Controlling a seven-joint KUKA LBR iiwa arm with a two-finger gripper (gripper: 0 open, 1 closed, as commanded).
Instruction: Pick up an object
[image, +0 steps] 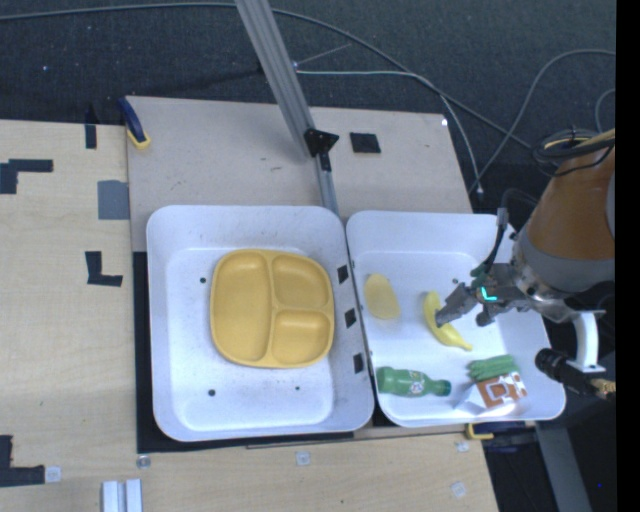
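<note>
In the right bin (420, 232), a yellow banana (441, 325) lies near the middle. My gripper (470, 312) hovers just to its right, low over the bin floor. Its two dark fingers are spread apart, and the left fingertip (453, 307) sits against the banana's upper right side. Nothing is held between them. A pale yellow lump (381, 297) rests left of the banana. A green bottle (410, 382) lies along the bin's front. A green and orange packet (496, 381) lies at the front right corner.
The left bin (180, 330) holds a yellow divided plate (272, 307). A grey pole (290, 90) slants down to the divide between the bins. Cables run across the dark floor behind the bench, and the grey arm with its orange band (575, 215) rises at the right.
</note>
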